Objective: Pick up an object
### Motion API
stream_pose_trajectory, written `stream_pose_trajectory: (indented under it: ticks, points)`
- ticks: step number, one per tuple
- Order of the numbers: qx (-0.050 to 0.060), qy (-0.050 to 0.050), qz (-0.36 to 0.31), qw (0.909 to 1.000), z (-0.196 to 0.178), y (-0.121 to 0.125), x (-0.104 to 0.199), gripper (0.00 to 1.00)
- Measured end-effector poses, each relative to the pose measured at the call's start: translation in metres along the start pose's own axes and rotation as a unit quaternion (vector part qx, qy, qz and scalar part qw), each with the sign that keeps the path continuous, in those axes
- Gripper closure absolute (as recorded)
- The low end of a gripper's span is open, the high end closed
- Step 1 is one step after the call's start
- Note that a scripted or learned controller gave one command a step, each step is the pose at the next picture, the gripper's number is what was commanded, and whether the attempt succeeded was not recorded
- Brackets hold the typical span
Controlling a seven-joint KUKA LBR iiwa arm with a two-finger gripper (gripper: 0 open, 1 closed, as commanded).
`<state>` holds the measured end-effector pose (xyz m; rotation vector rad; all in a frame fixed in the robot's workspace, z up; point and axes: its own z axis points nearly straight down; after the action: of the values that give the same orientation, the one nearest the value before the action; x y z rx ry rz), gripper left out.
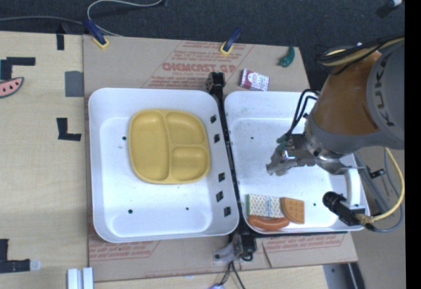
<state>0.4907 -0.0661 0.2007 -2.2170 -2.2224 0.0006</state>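
A: Toy food sits at the near edge of the right bin: a hot-dog-like sausage, a pale patterned square like a cracker or cloth, and an orange waffle-textured piece, all touching or just beside one another.

B: And the end effector?

A: It hangs over the bare middle of that bin, well short of the cluster. Its metal tips are too small and blurred to say how far apart they stand, and I see nothing between them.

B: So which step?

A: I'd judge the approach, with no grasp made yet. The next move calls for travel toward the bin's near wall, then a descent onto one piece.

B: Anything awkward?

A: The pieces look flat and crowded against the rim, so a clean pinch may be hard. The left bin holds a yellow divided plate, smooth, glossy plastic with three compartments.
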Motion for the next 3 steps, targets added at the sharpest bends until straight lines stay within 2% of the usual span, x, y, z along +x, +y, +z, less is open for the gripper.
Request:
stream_pose_trajectory:
  ticks: [2, 3]
  points:
    - [0.001, 0.0, 0.0, 1.0, 0.017, -0.007, 0.157, 1.0]
    - [0.001, -0.001, 0.0, 1.0, 0.017, -0.007, 0.157, 0.0]
